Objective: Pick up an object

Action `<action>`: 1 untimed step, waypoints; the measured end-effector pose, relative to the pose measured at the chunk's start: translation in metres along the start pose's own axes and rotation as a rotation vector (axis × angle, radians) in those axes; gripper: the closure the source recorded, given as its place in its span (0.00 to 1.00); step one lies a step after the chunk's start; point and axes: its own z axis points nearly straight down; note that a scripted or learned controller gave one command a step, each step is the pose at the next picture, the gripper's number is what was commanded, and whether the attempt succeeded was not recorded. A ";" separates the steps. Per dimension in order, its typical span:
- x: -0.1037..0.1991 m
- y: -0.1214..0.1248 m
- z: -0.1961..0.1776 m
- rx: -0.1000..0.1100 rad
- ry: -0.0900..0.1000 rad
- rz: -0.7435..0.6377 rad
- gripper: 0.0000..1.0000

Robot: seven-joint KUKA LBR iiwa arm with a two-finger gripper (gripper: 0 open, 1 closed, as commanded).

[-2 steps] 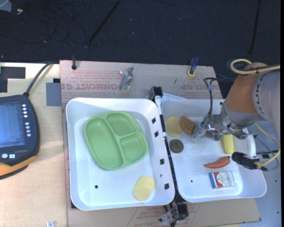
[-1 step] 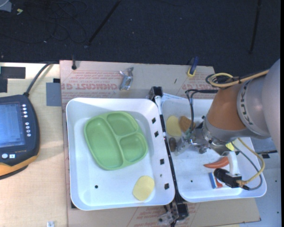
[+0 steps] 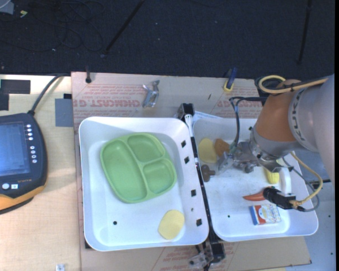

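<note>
My gripper (image 3: 230,159) is low in the right bin (image 3: 237,230), near its upper left part. Just to its left lies a pale yellow rounded object (image 3: 207,149), with an orange-brown object (image 3: 221,146) beside it, close to the gripper's tip. A small brownish item (image 3: 206,173) rests by the divider, below the gripper. Nothing is visibly held. Further right in the same bin are a red-orange pepper-like piece (image 3: 253,196), a small red, white and blue box (image 3: 266,214) and a yellow item (image 3: 272,176) partly hidden by the wrist.
The left bin (image 3: 90,208) holds a green divided plate (image 3: 138,166) and a pale yellow round piece (image 3: 171,223) near its front edge. A handheld control pendant (image 3: 11,154) lies on the bench at far left. The arm covers the right bin's upper right.
</note>
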 end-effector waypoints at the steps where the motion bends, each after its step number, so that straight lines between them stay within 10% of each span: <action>1: 0.028 -0.020 -0.002 -0.017 -0.025 0.009 0.00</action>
